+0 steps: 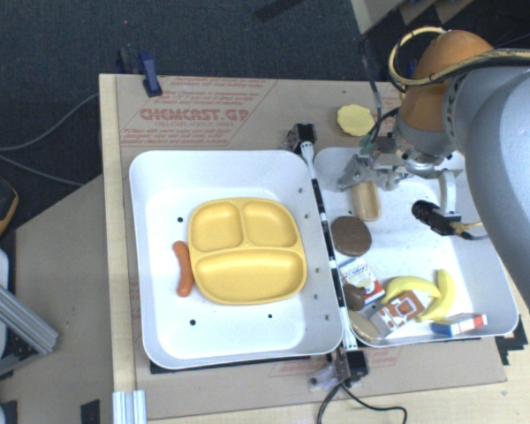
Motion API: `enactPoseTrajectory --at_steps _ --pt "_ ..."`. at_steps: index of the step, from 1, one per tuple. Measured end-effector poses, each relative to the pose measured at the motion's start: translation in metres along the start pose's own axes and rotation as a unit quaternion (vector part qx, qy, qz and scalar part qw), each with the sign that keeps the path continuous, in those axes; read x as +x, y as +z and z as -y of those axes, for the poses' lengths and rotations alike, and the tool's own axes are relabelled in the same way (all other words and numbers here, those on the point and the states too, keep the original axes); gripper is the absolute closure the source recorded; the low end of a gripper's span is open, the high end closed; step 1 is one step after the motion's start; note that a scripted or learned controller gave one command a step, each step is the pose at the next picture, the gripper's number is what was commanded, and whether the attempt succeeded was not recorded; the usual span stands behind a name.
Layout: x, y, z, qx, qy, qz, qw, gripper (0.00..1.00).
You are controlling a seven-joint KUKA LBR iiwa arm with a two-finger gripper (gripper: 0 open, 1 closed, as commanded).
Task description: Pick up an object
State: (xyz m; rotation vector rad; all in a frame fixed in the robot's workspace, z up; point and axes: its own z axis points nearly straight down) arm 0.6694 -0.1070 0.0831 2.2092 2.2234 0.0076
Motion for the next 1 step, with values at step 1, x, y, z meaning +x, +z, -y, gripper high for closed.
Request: enactPoseTrajectory --at_steps 1 --pt "-0.0033 -0.0126 0.0028 0.002 0.002 0.001 1.0000 1.00"
